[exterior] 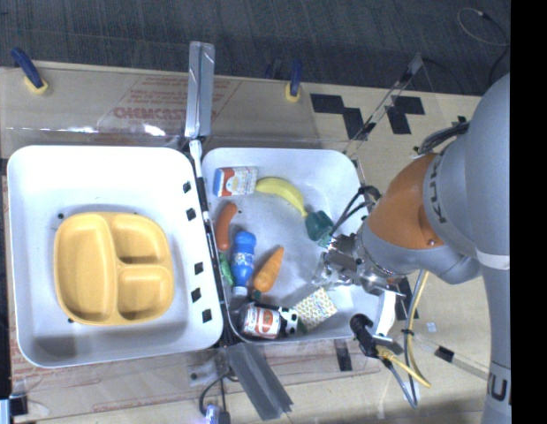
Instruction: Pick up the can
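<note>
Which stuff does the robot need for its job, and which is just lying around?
Needed: can, tool.

Lying around: banana, carrot, blue bottle, yellow tray, carton, checkered packet.

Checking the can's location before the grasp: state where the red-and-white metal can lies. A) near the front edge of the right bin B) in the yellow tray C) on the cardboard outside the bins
A: the red-and-white metal can lies on its side by the front wall of the right white bin, beside the checkered packet.
</note>
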Motion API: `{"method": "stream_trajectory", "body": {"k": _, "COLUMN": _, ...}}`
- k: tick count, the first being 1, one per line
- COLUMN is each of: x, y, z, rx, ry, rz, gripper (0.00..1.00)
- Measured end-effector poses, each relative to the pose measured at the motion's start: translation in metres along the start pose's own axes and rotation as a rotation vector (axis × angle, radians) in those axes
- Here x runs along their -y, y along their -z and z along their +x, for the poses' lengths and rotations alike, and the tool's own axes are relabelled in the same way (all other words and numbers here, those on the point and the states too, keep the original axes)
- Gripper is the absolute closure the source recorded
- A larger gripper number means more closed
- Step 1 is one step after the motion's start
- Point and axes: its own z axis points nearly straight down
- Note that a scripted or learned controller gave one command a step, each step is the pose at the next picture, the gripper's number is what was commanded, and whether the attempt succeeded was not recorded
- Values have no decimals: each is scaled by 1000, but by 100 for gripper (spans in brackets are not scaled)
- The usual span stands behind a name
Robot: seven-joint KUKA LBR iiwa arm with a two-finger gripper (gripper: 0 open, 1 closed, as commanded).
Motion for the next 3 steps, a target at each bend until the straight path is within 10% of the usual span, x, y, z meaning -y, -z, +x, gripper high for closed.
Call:
{"method": "stream_trajectory", "body": {"k": 1, "x": 30, "y": 82, "z": 70, "rx": 0, "ry": -109, "rz": 1, "gripper": 100}}
{"method": "stream_trajectory", "body": {"k": 2, "x": 30, "y": 81, "z": 70, "rx": 0, "ry": -109, "rz": 1, "gripper": 0}}
{"method": "stream_trajectory", "body": {"k": 3, "x": 29, "y": 0, "z": 66, "rx": -2, "ry": -111, "rz": 0, "gripper": 0}}
